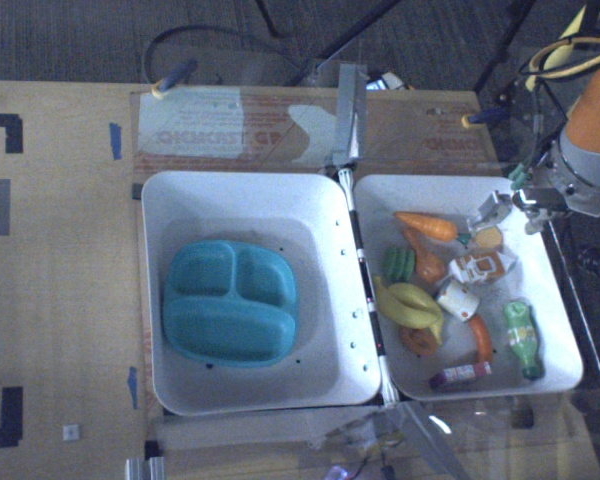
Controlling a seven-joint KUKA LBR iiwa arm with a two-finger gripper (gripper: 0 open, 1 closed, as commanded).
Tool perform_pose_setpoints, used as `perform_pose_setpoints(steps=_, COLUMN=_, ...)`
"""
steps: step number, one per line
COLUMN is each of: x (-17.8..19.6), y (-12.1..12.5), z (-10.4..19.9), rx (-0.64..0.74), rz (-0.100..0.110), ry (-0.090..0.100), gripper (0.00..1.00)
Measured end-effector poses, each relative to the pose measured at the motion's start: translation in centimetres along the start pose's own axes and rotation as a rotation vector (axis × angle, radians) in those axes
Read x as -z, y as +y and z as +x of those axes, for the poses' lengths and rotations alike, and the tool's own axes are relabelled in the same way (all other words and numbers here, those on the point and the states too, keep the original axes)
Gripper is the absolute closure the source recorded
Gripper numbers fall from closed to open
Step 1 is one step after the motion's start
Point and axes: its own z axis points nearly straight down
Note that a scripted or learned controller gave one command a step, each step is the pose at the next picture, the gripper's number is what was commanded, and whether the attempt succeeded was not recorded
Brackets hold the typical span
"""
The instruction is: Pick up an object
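A: Camera view — what step are we at?

B: Looks like the approach. The gripper hangs over the back right corner of the right bin, nothing between its fingers as far as I can see. How far apart they stand I can't tell — too small and blurred.

A: Where's the stuff to pick?

B: All in the right bin: a carrot just left of the gripper, a small carton just below it, bananas near the centre, a green bottle by the right wall, a marker at the front. Left bin has a teal tray.

A: Arm pose?

B: Comes in from the right, orange band up high, wrist angled down-left toward the bin.

A: Next move?

B: My guess — pick one target, prob. the carton or carrot, centre over it, drop, then close. Items are packed close, so a clean line matters.
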Motion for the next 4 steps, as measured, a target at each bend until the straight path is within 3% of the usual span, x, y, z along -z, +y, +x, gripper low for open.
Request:
perform_pose_setpoints(steps=1, x=-10.6, y=1.0, z=3.6, rx=-0.016, rz=-0.004, ry=-0.001, gripper=0.00)
perform_pose_setpoints(steps=2, x=-9.6, y=1.1, z=3.6, rx=-0.017, rz=-0.006, ry=-0.002, gripper=1.00)
perform_pose_setpoints(steps=3, x=1.3, y=3.0, z=9.2, rx=0.016, rz=-0.003, ry=-0.001, gripper=1.00)
perform_pose_setpoints(steps=4, x=6.4, y=2.7, z=11.4, rx=0.041, rz=-0.003, ry=-0.001, gripper=1.00)
